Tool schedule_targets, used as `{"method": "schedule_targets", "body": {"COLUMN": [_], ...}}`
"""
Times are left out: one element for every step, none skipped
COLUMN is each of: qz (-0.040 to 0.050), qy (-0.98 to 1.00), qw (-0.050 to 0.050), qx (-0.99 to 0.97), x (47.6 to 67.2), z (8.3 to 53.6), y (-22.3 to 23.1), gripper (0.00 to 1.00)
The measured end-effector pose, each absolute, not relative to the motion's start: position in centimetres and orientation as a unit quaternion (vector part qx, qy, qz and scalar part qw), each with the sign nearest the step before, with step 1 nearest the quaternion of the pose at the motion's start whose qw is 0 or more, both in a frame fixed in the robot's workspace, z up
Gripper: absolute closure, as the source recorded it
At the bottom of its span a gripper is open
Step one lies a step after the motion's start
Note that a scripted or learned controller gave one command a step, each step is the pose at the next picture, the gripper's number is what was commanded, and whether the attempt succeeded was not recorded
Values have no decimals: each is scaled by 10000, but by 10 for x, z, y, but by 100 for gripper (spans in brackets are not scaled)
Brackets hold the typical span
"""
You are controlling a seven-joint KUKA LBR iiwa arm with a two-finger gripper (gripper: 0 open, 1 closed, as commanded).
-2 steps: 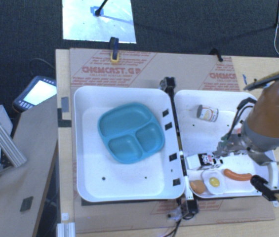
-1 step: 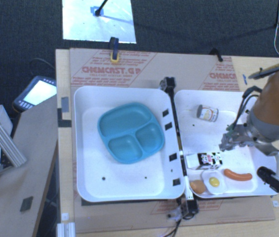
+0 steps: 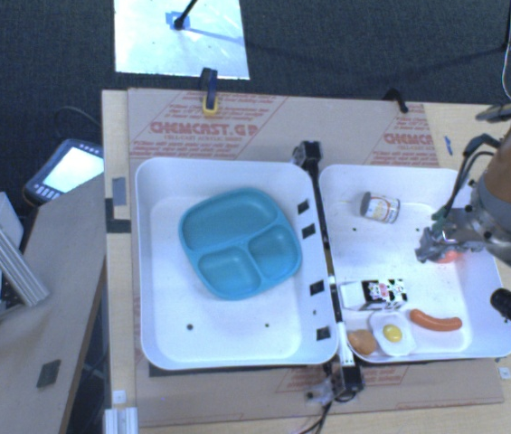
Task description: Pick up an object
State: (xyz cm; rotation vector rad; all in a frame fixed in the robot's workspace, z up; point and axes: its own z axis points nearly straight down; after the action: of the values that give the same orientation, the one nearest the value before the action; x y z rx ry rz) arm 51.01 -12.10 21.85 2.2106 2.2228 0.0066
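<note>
The right bin (image 3: pixel 354 188) holds a small jar (image 3: pixel 380 208) lying on its side near the back, a black-and-white carton (image 3: pixel 383 292), a fried egg toy (image 3: pixel 392 334), a brown bread-like piece (image 3: pixel 361 341) and an orange-red sausage (image 3: pixel 435 321) along the front. My gripper (image 3: pixel 437 243) hangs low at the bin's right side, over a small reddish object (image 3: pixel 450 255) that peeks out beside it. The arm comes in from the right edge.
The left bin (image 3: pixel 160 197) carries a blue three-compartment plate (image 3: pixel 240 253). A black divider strip (image 3: pixel 318 242) runs between the bins. A handheld pendant (image 3: pixel 65 172) lies off the bench to the left, and a metal plate (image 3: pixel 179 25) lies beyond the bench.
</note>
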Motion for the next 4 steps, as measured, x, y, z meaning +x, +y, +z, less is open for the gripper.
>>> {"method": "schedule_targets", "body": {"qz": [21,18,9,9], "qy": [7092,7106,7105,7105], "qw": [36,5,-5,-7], "qx": [7050,7036,7037,7037], "x": [512,526,542,554], "z": [272,275,257,239], "y": [-121,-65,-17,37], "gripper": [100,100,100,100]}}
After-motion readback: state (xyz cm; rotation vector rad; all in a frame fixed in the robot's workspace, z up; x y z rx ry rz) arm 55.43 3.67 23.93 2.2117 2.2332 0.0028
